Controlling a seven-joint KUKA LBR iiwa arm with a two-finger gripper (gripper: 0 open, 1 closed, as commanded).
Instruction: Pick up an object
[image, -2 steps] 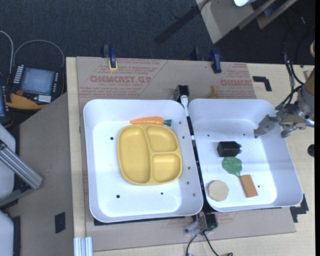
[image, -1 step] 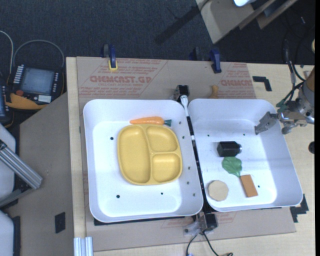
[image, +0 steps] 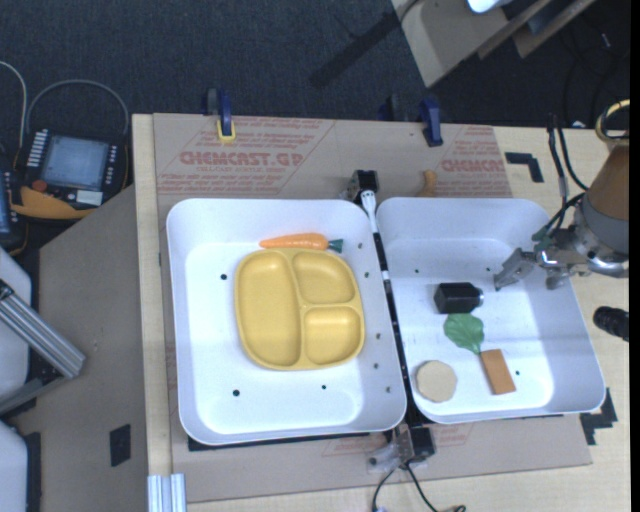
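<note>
**Claw hanging open over the right bin, nothing picked yet**

Nearest the camera, a pale round disc (image: 436, 381) and a brown block (image: 497, 371) are lying side by side on the floor of the right bin (image: 570, 395). Just behind them a green leaf-shaped piece (image: 465, 331) is sitting, almost touching the small black block (image: 457, 297) beyond it. Further back and to the right, the claw (image: 531, 269) is hovering with its fingers spread apart and nothing between them.

In the left bin (image: 200, 330), a yellow divided tray (image: 297, 306) is resting in the middle, with an orange carrot (image: 295, 241) lying along its far edge.

The black block is looking like the likeliest target: it is closest to the claw. To grip it well, the arm should be centring the open fingers over the block, straddling its short sides, and descending fully before closing, while avoiding the leaf beside it.
</note>
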